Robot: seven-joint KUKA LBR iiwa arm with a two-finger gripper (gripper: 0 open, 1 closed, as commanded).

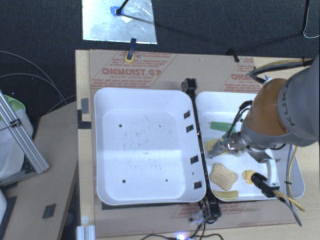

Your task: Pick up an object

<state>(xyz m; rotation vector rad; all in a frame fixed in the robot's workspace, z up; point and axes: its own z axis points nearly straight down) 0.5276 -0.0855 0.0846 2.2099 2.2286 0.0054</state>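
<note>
The gripper sits low in the right bin, at its left side; finger state cannot be determined. A green strip lies behind it, long axis left-right. A tan sponge lies nearer, just below the gripper.

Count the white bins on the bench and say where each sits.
2. The left bin sits mid-bench; the right bin adjoins it, under the arm. The arm covers part of it.
</note>
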